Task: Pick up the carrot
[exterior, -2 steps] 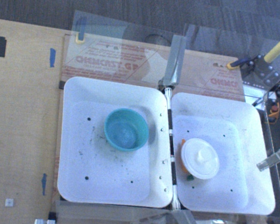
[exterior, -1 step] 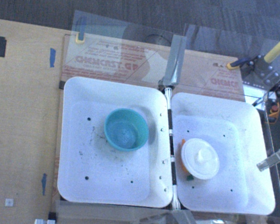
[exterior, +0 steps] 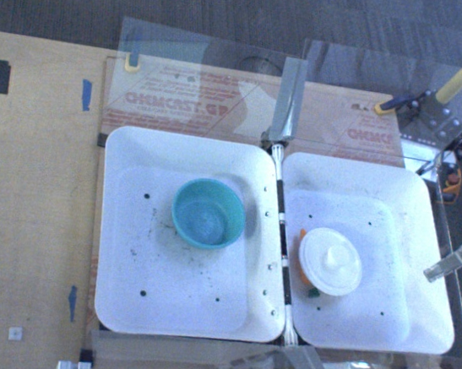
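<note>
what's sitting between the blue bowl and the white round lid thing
In the camera view, between the blue bowl and the white lid run the two bins' adjoining rims; an orange sliver, likely the carrot, peeks out at the lid's left edge.

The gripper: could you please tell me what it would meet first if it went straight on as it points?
Probably the bare floor of the right bin. The gripper slants toward the view's lower left, seemingly passing the white dish and the carrot at its edge; depth is unclear.
</note>
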Controlling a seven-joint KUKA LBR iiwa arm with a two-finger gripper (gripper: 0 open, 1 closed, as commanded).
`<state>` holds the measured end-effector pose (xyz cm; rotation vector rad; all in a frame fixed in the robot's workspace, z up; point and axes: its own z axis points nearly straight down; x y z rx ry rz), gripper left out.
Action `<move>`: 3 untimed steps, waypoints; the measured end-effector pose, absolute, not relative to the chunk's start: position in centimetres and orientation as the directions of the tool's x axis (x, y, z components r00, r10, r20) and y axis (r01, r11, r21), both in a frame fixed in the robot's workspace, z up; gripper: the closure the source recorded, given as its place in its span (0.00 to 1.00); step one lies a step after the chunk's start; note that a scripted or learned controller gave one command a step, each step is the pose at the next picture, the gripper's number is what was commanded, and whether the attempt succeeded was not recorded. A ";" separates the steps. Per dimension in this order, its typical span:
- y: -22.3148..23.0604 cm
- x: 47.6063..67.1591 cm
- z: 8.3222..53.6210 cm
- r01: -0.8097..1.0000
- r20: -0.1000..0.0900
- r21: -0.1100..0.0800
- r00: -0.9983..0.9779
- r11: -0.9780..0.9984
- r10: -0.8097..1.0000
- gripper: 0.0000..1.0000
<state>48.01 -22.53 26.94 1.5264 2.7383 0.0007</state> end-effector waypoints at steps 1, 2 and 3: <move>-22.5 48.0 26.9 0.851 -0.006 0.004 -0.526 0.526 0.851 0.00; -22.5 48.0 26.9 0.851 -0.006 0.004 -0.526 0.526 0.851 0.00; -22.5 48.0 26.9 0.851 -0.006 0.004 -0.526 0.526 0.851 0.00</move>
